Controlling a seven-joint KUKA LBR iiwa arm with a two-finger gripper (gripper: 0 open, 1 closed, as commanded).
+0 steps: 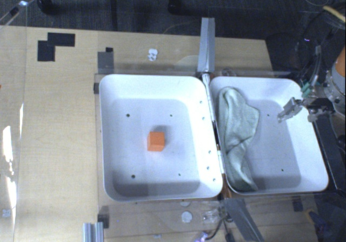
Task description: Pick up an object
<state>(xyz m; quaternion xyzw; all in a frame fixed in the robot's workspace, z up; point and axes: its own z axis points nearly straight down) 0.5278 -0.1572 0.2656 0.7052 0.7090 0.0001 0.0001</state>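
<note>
The end effector (pixel 286 110) sat over the right bin (pixel 303 178), up near its right-hand wall, and nothing was between its tips. Whether it was spread or pressed together, I could not tell; it was too small and blurred against the white floor of the bin. So no pick had been made at this point, and by my reading the task was right at the start.

Two candidates were on offer. A pale green cloth (pixel 238 132) lay crumpled along the left side of the right bin, running from near the top wall down toward the bottom corner, and pressed against the divider between the bins. The end effector hung well apart from it, with bare bin floor between them. Over in the left bin (pixel 111 127), a small orange block (pixel 156 141) sat alone near the middle, flat on the floor, well clear of every wall.

The cloth looked the nearer target, being in the same bin as the arm. As I judged it, everything was left to do: move over a chosen object, come down, close on it and lift. The block would have called for a reach across the divider. The cloth would likely have been a soft, bunching grab. The bench (pixel 54 127) around the bins carried nothing that mattered here.
</note>
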